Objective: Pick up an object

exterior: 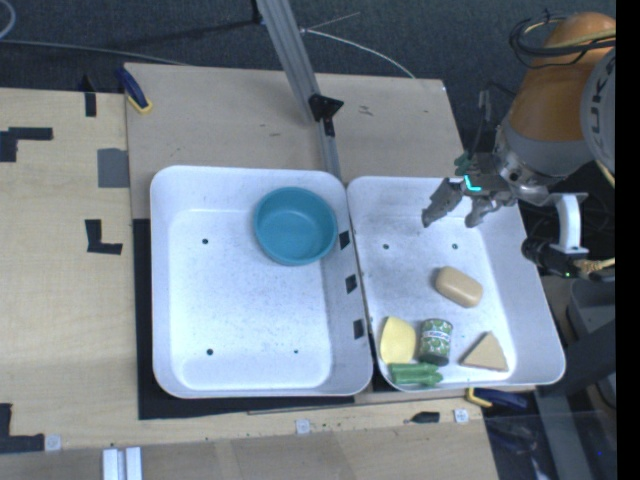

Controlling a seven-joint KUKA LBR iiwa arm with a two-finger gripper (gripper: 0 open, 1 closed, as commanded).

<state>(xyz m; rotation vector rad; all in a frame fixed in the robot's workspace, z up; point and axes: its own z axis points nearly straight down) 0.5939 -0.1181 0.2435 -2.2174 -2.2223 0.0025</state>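
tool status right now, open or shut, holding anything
The tool: open, fingers spread, nothing between them; it hangs over the upper part of the right bin, above the tan block.

Blue bowl [294, 226] — speckled white bins [240, 368]

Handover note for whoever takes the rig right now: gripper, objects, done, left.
Gripper: open, holding nothing, over the upper part of the right bin.
Right bin contents, all toward its near end: tan oval piece, yellow piece, small green can, green piece, tan wedge.
Left bin: blue bowl near its upper right corner.
Done: nothing picked.
Left: descend on one object, likely the tan oval piece as it lies closest to the gripper and apart from the others, close and lift.
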